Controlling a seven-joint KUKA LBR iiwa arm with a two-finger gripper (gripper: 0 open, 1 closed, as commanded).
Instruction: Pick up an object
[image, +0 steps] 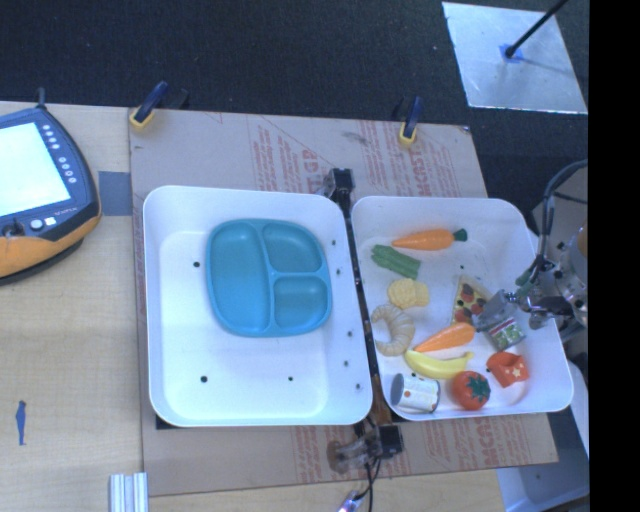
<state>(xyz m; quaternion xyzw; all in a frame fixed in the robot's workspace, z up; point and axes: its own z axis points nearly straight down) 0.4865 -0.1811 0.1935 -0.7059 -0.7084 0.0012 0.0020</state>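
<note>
The right white bin (450, 212) holds several toy foods. A carrot (430, 239) lies at the back, with a green pod (397, 261) just in front of it. A yellow cracker (407, 293) and a beige pretzel (392, 327) sit near the bin's left wall. Further forward are an orange wedge (447, 337), a banana (437, 364), a tomato (470, 390), a red pepper (507, 368) and a white can (415, 392). My gripper (527, 303) reaches in low over the right side. It is beside a small grey-green can (505, 328) and a dark patterned piece (468, 297).
The left white bin (170, 330) bears a blue divided plate (270, 277). A tablet in an orange case (35, 190) lies at the bench's far left. Clamps (148, 105) (408, 120) hold the cardboard at the back edge. A black bracket (341, 184) sits between the bins.
</note>
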